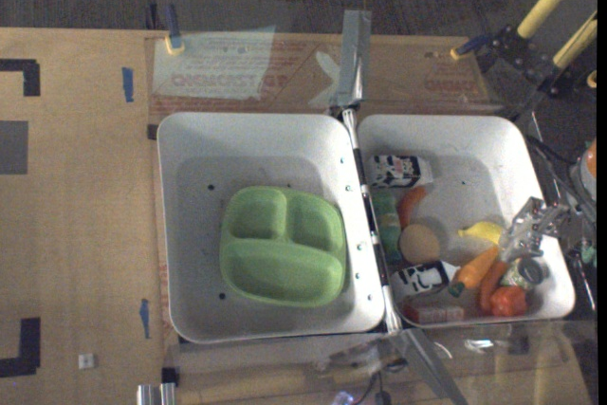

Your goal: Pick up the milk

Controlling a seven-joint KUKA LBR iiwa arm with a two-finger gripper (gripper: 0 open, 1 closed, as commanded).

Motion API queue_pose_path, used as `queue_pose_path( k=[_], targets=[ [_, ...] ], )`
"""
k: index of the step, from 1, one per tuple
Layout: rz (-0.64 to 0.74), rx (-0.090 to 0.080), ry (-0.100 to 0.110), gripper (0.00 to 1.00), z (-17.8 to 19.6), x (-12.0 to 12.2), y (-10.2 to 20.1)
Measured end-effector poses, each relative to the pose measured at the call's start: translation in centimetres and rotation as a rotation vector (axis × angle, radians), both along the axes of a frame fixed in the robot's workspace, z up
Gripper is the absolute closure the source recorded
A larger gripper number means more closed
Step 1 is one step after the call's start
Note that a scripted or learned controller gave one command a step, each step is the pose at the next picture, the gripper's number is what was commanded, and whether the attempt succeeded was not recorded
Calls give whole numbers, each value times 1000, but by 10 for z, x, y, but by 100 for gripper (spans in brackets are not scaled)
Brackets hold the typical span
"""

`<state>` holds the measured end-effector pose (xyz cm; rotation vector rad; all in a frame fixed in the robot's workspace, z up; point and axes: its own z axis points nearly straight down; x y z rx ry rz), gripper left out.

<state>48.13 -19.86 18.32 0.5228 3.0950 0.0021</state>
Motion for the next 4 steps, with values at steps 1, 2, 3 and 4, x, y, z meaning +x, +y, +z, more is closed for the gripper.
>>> queue_pose_path(
  k=[1, 2, 3, 4],
  targets=[
    [-37, 1, 6, 100, 12, 0, 93],
    [28, 0, 2, 100, 150, 1, 130],
    [-76, 0, 4, 100, 77, 0, 136],
    [57, 0, 5, 100, -1, -1, 161]
  ],
)
